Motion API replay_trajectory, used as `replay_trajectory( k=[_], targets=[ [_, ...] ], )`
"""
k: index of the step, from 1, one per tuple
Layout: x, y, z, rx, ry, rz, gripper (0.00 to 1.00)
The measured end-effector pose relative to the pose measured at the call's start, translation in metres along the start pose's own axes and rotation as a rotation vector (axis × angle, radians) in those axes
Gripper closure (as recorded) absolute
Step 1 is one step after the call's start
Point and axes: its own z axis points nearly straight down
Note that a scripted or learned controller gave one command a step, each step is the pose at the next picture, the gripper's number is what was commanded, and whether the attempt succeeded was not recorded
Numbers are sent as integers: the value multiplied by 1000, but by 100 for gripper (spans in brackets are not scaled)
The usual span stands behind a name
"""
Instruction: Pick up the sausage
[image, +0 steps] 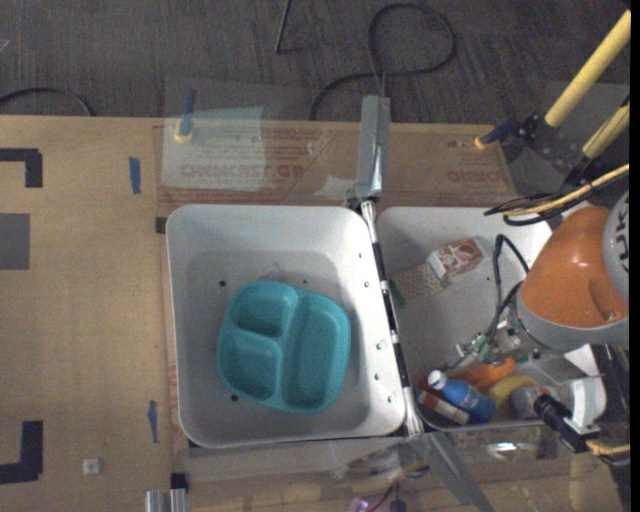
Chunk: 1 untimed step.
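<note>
Two shallow white bins are seen side by side on the counter (80, 330), a pale wooden surface marked with black corner marks and strips of blue tape. The left bin (200, 240) is occupied by a teal divided plate (285, 345), which lies flat near the middle of the bin floor, its compartments facing up. The right bin (410, 235) is partly covered by the arm (580, 275), whose orange band is seen above the bin's right half. The gripper (488, 348) is lowered into the near right part of that bin, just above a cluster of small items; whether it is wide, narrow or closed on anything cannot be told, since it is small and mixed in with cables and clutter. In that cluster, a blue bottle with a white and red end (458, 395) is seen lying on its side against the near wall, with an orange item (490, 374) and a yellow item (512, 388) just beside it. A small carton (455, 260) lies tilted in the far part of the same bin, well apart from the cluster. The sausage cannot be identified with certainty among the items in the right bin. A sheet of clear plastic (230, 150) is seen lying on the counter beyond the left bin.
</note>
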Motion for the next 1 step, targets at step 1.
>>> replay_trajectory(
  k=[1],
  targets=[
    [-8, -6, -40, 11, 0, 416, 0]
  ],
)
